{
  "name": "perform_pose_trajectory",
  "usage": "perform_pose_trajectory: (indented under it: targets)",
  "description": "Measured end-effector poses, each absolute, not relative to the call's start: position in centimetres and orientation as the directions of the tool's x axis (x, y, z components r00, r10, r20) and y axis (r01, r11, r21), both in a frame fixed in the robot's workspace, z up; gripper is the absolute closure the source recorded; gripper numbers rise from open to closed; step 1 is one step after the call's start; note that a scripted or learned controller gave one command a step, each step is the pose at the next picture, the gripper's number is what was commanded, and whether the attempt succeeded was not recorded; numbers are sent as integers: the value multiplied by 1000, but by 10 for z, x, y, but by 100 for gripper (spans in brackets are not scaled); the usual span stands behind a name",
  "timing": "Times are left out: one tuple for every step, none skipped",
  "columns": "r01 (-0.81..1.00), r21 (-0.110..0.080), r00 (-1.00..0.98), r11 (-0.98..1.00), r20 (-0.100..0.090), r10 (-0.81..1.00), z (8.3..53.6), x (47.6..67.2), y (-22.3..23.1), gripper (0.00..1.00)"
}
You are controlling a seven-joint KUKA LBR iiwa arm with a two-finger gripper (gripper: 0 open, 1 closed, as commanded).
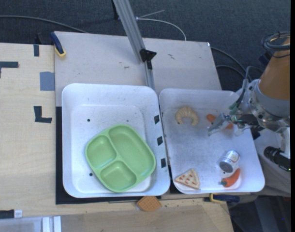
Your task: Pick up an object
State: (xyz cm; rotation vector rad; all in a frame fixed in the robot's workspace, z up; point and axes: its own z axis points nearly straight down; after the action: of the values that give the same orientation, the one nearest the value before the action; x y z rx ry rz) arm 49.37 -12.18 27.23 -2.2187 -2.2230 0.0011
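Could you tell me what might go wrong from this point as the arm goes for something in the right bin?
1. The gripper sits right beside a small orange piece, so it may nudge that away rather than catch it.
2. The silver can lies on its side by the carrot; it could roll if touched.
3. The sandwich wedge rests against the right bin's front wall, leaving little room to close around it.

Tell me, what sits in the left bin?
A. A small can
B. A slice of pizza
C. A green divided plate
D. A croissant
C: the green divided plate lies in the left bin, while the croissant, the can and the pizza slice lie in the right bin.
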Motion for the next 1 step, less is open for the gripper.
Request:
perform_pose_trajectory:
  targets:
    - [1000, -1, -2, 2, 0, 1000, 272, 494, -122, 0]
